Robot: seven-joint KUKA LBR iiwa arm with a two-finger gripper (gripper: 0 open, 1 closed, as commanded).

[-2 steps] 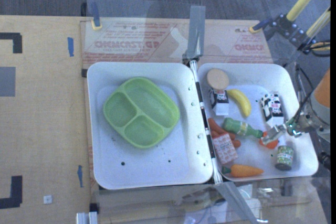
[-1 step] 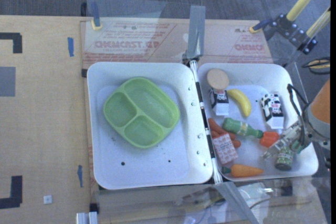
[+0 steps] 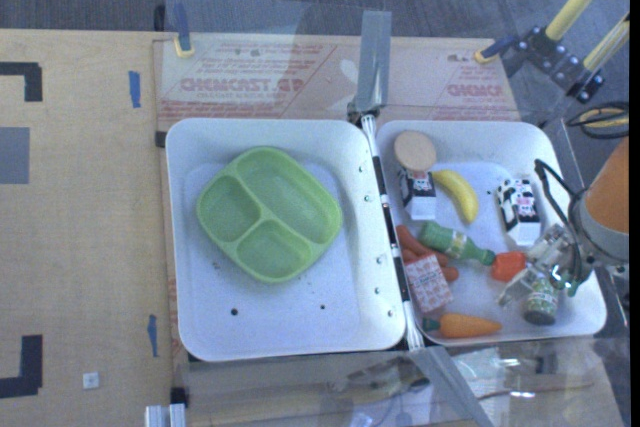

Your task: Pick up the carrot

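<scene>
The carrot [image 3: 468, 324], orange with a green stub at its left end, lies flat along the front edge of the right bin [image 3: 590, 320]. My gripper [image 3: 538, 280] hangs low over the bin's right side, up and to the right of the carrot and apart from it. Directly beneath the gripper stands a small dark can [image 3: 540, 306], and a red piece [image 3: 508, 265] lies just to the gripper's left. The arm's orange band [image 3: 612, 195] shows at the right edge.
The right bin also holds a banana [image 3: 458, 194], a green bottle [image 3: 455, 242], a red packet [image 3: 428, 282], two cow-patterned cartons [image 3: 520, 202] and a tan round piece [image 3: 414, 151]. In the left bin [image 3: 200, 325] sits a green divided plate [image 3: 268, 212].
</scene>
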